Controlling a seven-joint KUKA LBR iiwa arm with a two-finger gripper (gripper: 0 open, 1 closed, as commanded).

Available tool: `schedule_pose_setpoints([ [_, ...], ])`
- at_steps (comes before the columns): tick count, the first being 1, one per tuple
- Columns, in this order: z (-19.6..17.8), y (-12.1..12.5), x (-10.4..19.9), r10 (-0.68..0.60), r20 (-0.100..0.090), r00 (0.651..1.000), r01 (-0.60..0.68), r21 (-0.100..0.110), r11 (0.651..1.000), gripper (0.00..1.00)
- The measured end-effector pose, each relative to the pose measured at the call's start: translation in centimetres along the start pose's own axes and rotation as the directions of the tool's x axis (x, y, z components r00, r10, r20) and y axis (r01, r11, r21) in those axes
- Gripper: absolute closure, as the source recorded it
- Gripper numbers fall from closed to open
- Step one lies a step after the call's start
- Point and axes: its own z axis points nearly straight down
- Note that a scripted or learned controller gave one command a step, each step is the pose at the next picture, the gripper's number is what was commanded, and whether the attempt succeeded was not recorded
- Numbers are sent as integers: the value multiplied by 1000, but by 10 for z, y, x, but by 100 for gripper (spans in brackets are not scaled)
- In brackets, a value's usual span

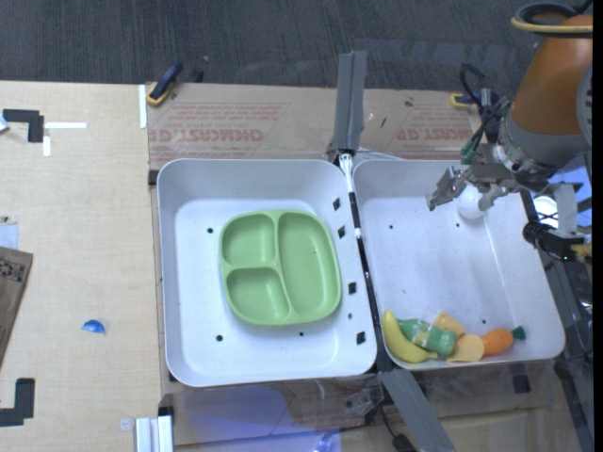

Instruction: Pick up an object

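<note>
Toy food items lie clustered along the near wall of the right bin [528,281]: a yellow banana [399,340] at the left of the group, a green item [426,335] touching it, a pale yellow piece [450,325] behind, an orange-yellow piece [467,347] beside it, and a carrot [499,339] with a green tip at the right end. All five sit close together, with most of them touching a neighbour.

Left bin [179,281] holds a green divided plate [281,267] with three compartments, lying flat near the bin's centre and turned slightly off square.

Arm [556,78] enters from the right and stands above the far right corner of the right bin, well apart from the toy food. Its end effector [468,191] hangs over the bin's far portion. A small white object [470,206] shows at the fingertips; whether the fingers are closed on it cannot be determined.

Both bins rest side by side on the table [75,215], with brown printed cardboard [236,125] behind them. A small blue item [92,327] lies on the table left of the bins.
</note>
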Motion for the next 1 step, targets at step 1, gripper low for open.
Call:
schedule_pose_setpoints([
  [1, 13, -124, -14, 51, -1, 999, -51, 0, 999, 0],
])
